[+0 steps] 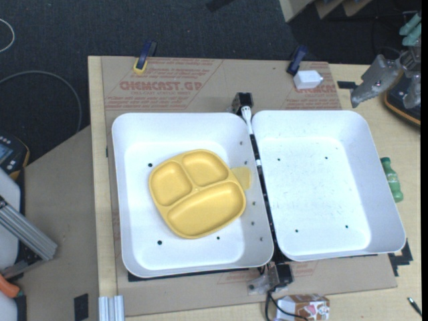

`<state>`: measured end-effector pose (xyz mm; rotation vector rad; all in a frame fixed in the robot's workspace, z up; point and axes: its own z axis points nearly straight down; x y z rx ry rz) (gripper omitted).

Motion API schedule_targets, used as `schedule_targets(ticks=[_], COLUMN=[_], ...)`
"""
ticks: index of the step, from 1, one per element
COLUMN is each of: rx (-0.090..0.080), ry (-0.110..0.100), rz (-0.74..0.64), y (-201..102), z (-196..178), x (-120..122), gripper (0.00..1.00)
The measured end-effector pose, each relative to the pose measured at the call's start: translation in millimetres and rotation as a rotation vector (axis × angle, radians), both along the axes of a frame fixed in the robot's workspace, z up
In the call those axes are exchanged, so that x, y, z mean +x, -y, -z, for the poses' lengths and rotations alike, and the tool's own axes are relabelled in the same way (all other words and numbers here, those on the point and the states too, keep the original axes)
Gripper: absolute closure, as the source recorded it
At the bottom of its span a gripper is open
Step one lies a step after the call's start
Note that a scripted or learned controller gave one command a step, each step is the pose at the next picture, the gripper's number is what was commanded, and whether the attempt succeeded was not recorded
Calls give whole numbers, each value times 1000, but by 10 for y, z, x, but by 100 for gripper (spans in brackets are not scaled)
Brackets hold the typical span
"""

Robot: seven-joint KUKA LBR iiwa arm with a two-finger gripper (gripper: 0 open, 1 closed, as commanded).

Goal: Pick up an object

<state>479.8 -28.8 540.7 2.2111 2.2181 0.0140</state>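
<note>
Yellow three-compartment plastic plate lying flat in the left shallow white bin, nearer that bin's right wall than its left, rim just beside a small flat yellow piece on the side toward the divide. Right shallow white bin touching the left along their shared edge. Grey metal gripper hovering past the bench's far right corner, well apart from the plate; finger spacing impossible to tell.
</note>
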Motion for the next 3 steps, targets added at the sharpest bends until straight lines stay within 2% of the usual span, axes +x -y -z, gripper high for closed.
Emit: schedule_targets(ticks=[1,2,3], rx=[-1,1,2], ry=[-7,-26,-19], rz=[2,4,-6], y=[5,-85,-917], z=[-56,1010,1232], x=[4,-12,-9], gripper=[100,100,100])
